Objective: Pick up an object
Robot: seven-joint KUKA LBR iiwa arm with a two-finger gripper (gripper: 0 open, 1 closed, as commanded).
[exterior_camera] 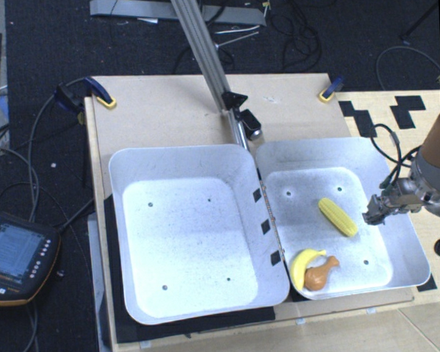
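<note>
A yellow corn cob (337, 216) lies slanted in the middle of the right bin (401, 261). At that bin's near left corner a yellow banana (305, 262) curls around an orange-brown chicken drumstick (320, 272), the two touching. My gripper (372, 215) hangs over the right side of the right bin, just to the right of the corn cob and apart from it. Nothing is seen held in it.
The left bin (132, 176) sits beside the right one, their rims meeting at a ridge with black clips (267, 226). A slanted metal pole (213, 65) rises from the back of the bench. Yellow clamps (104, 102) mark the bench's far corners.
</note>
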